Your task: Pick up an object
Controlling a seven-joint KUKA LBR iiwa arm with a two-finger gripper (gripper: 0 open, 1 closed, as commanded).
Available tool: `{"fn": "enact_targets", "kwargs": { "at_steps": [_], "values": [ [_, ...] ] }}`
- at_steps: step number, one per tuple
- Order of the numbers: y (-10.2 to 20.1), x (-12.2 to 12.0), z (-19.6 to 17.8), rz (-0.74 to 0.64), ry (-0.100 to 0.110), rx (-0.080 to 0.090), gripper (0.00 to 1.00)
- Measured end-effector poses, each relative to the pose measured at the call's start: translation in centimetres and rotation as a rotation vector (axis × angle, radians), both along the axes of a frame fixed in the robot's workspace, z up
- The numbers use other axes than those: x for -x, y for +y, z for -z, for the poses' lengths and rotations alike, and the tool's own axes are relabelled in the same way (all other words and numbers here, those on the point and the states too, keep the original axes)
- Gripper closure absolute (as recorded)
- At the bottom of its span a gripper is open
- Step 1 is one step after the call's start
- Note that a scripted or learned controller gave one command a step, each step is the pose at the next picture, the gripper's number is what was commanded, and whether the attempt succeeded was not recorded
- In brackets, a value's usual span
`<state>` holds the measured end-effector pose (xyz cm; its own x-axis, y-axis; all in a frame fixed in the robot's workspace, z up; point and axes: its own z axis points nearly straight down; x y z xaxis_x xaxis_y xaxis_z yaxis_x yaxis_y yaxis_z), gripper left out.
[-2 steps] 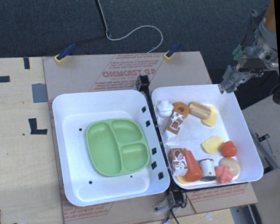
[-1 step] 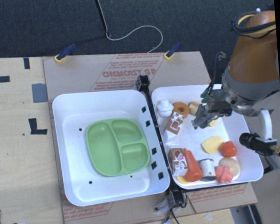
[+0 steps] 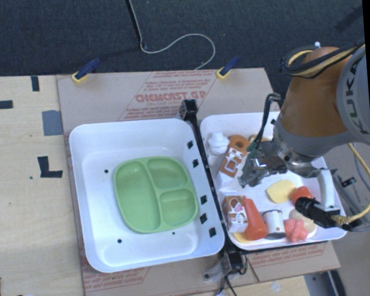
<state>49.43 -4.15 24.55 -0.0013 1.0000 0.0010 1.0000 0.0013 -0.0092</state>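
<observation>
Green divided plate (image 3: 155, 194) in left bin (image 3: 86, 184), toys crowding right bin (image 3: 216, 121)

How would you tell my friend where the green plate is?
Look at the two white bins side by side and pick the left bin. Lying flat in its middle is the green divided plate. It is the bin's one green thing, with three sections, while the toy food sits in the right bin.

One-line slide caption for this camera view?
KUKA arm's gripper over the toy-filled right bin; green divided plate in left bin.
</observation>
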Motion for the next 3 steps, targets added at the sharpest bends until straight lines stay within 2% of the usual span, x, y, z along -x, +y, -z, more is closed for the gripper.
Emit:
{"fn": "enact_targets", "kwargs": {
  "at_steps": [1,2,3],
  "values": [
    [6.2,0.5,-7.7,-0.008,-0.014,-0.001,1.0],
    [14.5,-0.1,-16.3,-0.011,-0.018,-0.003,1.0],
    [11.4,0.0,-7.4,0.004,0.001,0.004,1.0]
  ]
}}
